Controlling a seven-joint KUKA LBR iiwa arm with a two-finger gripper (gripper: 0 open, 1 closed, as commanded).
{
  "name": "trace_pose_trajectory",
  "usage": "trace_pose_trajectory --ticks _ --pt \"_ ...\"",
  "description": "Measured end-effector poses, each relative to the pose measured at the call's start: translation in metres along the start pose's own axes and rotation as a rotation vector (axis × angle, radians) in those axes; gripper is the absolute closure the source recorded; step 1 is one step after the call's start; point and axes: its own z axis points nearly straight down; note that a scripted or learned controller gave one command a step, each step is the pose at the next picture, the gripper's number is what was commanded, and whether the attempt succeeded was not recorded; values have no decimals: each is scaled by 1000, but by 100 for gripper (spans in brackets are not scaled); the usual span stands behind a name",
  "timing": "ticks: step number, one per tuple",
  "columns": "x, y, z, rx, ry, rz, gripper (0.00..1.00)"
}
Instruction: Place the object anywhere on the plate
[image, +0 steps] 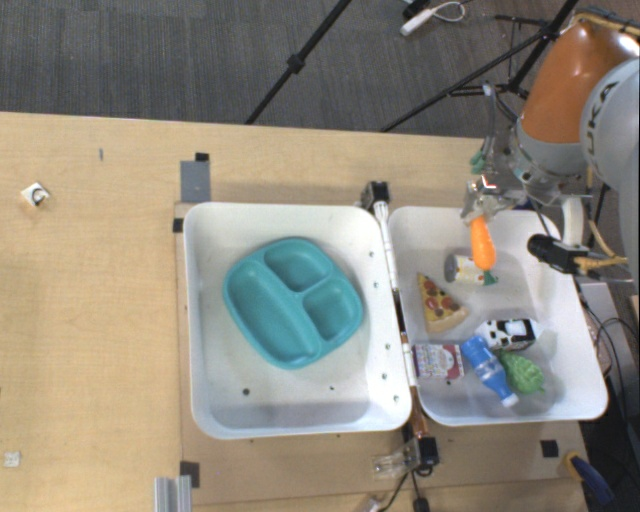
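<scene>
- On the counter (90, 330), in the left bin (200, 300), we see the teal plate (293, 300), three compartments, nothing on it. Its raised dividers are one risk: a long object set across a ridge could rock or roll off into the bin.
- The wall between the bins (385, 290) stands in the way; we judge a low carry could knock the object against it.
- In the right bin (560, 330) lie a pizza slice (440, 303), a small red packet (436, 361), a blue bottle (487, 368), a black-and-white toy (508, 331) and a green toy (524, 373), all near one another.
- The packet carries print, too small for us to read; we make out no brand anywhere.
- The orange carrot (483, 243) hangs upright just under the gripper (484, 205), above the right bin's far side, beside a small grey piece (466, 268).
- The fingers seem closed on the carrot's top end, though the contact is tiny in this view. A hold that near the tip could let it swing or slip during the crossing.
</scene>
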Motion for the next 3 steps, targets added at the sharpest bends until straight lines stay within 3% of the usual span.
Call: trace_pose_trajectory --ticks 1,2,3 --pt "57 -24 -32 0 2 -155 100" --pt "129 -72 13 4 3 -188 100" --pt "193 -68 12 1 3 -210 100"
